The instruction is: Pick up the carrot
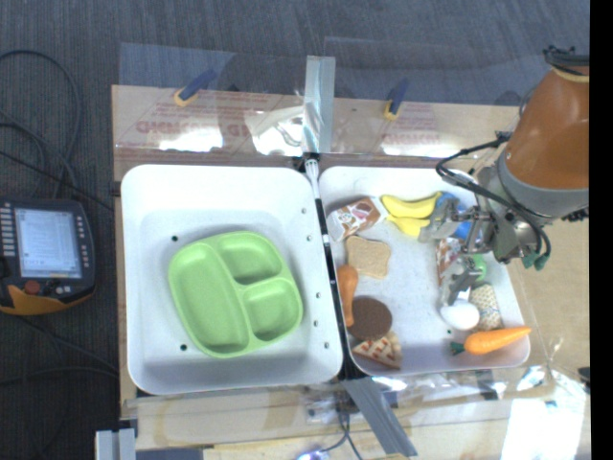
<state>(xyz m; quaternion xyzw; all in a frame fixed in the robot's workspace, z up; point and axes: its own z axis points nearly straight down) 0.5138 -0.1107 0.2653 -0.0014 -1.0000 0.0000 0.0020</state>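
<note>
Carrot first: the long orange plastic carrot (494, 339) lies in the near right corner of the shallow white right-hand bin (421, 182), its long axis running nearly left to right, thick green-topped end toward the left and tapered tip pointing right and slightly away. Just beside its green end sits a small white egg (461, 314). The grey two-finger gripper (466, 274) hangs above the bin's right side, over the egg and apart from the carrot; whether its jaws are spread or pressed together I cannot tell. Farther back lies a yellow banana (410, 209). The left-hand white bin (144, 286) holds a green divided plate (215, 305).
</note>
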